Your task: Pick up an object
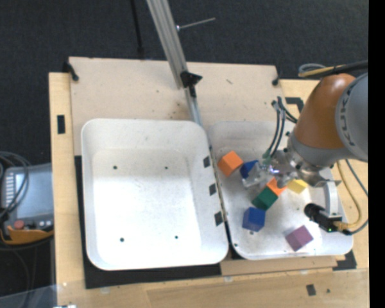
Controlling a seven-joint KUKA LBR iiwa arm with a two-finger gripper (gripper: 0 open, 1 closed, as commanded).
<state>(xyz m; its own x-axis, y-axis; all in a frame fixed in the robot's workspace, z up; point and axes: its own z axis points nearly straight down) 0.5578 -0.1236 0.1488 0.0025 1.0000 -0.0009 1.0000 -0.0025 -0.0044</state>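
The right bin holds several small blocks. An orange block lies near its left wall, with a dark blue block just right of it. A green block sits mid-bin with a small orange piece at its upper right and a yellow block further right. A blue cube and a purple block lie toward the front. My gripper reaches down from the right among the dark blue, green and small orange blocks.
The left bin stands beside the right one, separated by a rim with black clips. A slanted aluminium bar rises behind the bins. A control box with cables sits off the bench at the left.
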